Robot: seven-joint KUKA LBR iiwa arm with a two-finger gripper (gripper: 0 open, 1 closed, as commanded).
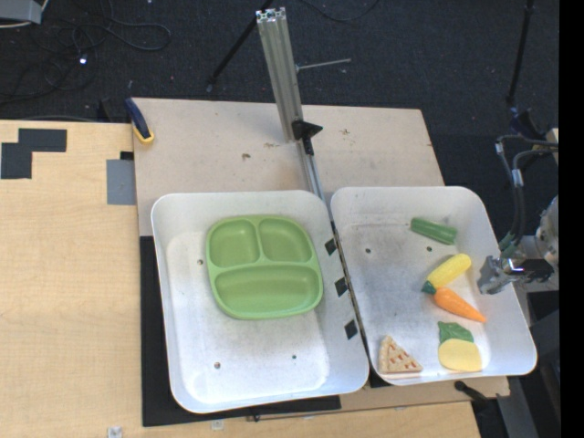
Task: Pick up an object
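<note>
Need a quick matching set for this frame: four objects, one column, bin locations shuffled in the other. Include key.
Objects:
1. green three-compartment plastic plate
2. dark green toy cucumber
3. orange toy carrot
4. tan waffle-textured toy wedge

Places:
A. right bin, near left corner
B. left bin, middle
C. right bin, far side
D. right bin, just below the yellow toy corn

Pairs: 1-B, 2-C, 3-D, 4-A

Arm (pixel 538 235) truncated at the right edge. Gripper (pixel 497 275) small and blurred; finger state indeterminate. Counter (pixel 55 272) truncated left.
</note>
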